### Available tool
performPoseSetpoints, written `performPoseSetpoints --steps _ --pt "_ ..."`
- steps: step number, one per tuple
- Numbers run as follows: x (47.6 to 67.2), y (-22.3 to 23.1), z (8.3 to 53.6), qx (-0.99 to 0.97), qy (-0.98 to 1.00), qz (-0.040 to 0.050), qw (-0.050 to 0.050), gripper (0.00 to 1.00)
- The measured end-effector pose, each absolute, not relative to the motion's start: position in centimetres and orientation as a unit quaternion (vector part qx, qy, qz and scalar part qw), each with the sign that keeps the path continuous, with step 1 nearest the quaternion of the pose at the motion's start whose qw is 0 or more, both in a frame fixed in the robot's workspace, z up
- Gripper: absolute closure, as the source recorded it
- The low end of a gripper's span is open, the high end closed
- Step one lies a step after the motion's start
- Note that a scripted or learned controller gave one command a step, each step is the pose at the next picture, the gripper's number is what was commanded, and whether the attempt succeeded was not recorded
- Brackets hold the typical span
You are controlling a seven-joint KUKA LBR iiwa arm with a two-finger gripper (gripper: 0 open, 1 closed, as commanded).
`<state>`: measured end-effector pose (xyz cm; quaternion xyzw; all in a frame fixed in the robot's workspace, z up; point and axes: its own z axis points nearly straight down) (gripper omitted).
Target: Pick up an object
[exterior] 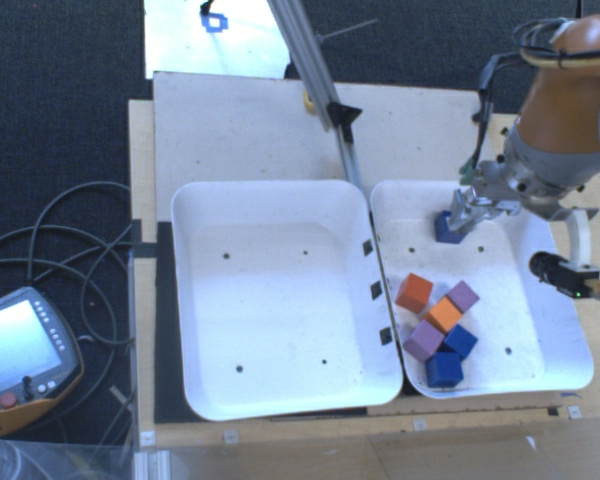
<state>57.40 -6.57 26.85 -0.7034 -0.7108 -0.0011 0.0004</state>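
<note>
Here — blue block right at the pincer tips, touching.

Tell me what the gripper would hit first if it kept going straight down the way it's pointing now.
Most likely the lone blue block at the back of the right bin. The gripper sits right at it, pointing down. Depth is unclear from this slanted view, so it may already be touching the block.

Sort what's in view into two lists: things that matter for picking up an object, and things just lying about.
For the job:
gripper
blue block under it
clustered blocks
right bin

Lying about:
left bin
pendant
cables
metal pole
</note>
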Motion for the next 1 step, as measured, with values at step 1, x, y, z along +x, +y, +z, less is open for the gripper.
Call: performPoseSetpoints --steps 1 --pt "56.81 -1.51 27.22 -0.703 -0.711 -0.0013 0.000 1.00"
